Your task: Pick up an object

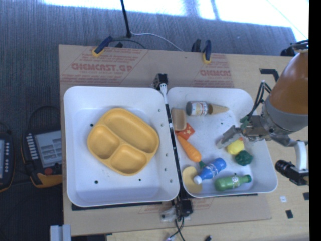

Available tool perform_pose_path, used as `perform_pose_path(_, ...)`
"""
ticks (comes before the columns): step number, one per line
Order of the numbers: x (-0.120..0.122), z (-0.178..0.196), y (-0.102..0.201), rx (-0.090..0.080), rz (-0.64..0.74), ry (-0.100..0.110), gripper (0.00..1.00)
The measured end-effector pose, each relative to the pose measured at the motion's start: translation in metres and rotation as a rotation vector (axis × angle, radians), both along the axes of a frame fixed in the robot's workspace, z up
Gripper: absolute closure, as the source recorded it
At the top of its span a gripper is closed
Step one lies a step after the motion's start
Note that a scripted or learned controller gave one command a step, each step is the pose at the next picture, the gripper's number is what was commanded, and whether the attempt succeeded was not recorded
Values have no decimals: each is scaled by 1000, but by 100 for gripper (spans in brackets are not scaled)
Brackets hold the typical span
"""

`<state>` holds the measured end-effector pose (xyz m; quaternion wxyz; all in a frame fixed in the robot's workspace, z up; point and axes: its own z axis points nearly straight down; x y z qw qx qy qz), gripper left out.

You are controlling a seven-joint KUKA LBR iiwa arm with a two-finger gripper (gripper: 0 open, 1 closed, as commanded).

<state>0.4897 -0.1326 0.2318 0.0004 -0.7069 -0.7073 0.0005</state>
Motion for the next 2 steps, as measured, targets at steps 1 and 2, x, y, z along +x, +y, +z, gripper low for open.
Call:
perform_pose_path(1,-4,-134,24,-1,-1,-5,0)
perform_pose_path(2,47,-138,34,-8,-2,-20,0)
